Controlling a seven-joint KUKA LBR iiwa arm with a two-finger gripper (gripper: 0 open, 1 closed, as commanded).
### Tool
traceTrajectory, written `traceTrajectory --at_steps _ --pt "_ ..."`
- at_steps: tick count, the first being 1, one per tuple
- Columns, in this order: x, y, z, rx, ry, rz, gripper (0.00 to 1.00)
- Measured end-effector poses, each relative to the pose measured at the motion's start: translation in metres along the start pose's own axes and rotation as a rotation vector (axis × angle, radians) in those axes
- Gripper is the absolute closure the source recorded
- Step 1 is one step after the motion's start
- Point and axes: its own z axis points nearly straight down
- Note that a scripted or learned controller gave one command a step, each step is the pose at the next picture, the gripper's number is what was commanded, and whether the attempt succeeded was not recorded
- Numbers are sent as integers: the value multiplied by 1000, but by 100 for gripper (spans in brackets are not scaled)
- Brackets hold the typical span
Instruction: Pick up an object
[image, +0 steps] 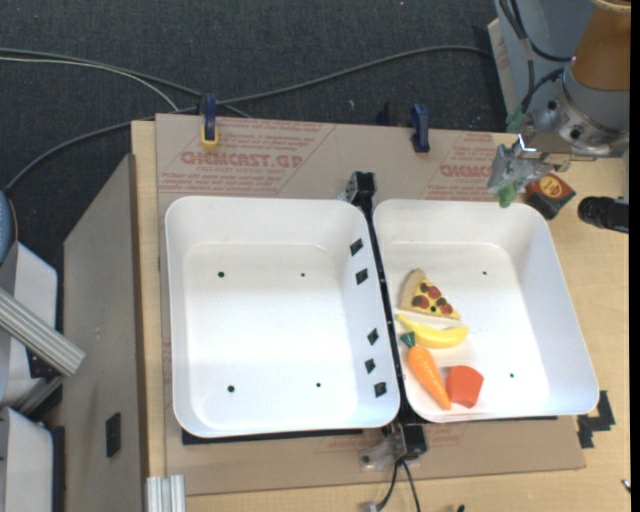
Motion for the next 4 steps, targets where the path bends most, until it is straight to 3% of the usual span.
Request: traceTrajectory --at_steps 1,2,3,4 --pt "30 -88 -16 22 5 6 100" --pt "79 -142 -25 24 6 4 100" --pt "64 -68 23 18 0 10 100" --pt "123 -87 108 32 6 4 100"
